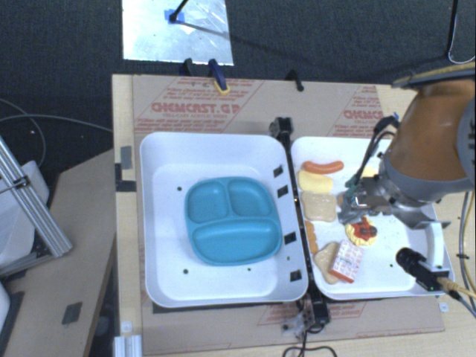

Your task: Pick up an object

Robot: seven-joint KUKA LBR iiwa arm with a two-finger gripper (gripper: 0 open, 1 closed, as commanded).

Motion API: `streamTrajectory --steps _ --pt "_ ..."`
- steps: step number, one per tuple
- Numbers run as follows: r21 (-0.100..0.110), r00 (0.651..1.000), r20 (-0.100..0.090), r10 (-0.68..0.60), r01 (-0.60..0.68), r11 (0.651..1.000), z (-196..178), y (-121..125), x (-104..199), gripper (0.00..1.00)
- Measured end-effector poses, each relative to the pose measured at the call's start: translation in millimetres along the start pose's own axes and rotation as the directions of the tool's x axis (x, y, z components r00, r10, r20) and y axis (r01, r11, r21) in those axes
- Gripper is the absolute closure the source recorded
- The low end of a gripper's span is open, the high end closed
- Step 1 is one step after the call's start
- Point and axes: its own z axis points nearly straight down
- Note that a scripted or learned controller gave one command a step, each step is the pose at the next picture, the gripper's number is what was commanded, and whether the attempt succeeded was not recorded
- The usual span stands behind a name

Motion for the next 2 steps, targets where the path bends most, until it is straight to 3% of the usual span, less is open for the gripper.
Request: streamTrajectory --steps 2 --pt "-0.009 1.0 -0.006 -0.02 0.02 1.0 -118 4 159 1.0"
